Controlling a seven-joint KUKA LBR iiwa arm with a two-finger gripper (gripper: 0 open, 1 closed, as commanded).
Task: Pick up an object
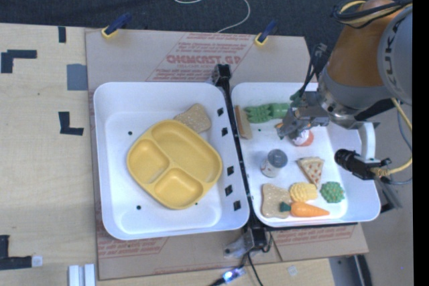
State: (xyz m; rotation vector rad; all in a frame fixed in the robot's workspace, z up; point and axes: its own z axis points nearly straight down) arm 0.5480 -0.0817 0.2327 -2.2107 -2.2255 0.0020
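My gripper (293,129) hangs low over the upper middle of the right bin (355,214). A small red and white object (305,138) lies right under it, partly hidden by it, and I cannot tell if they touch. A green toy vegetable (263,112) lies just left of the gripper. Below it sit a grey can (275,161), a pizza wedge (311,169), a corn cob (303,192), a broccoli floret (332,192), a carrot (310,209) and a bread slice (273,197).
The left bin (110,144) holds a yellow divided plate (174,163) with a slice of toast (196,117) at its upper edge. A brown sandwich-like piece (242,122) leans by the right bin's left wall. The arm's bulk fills the upper right.
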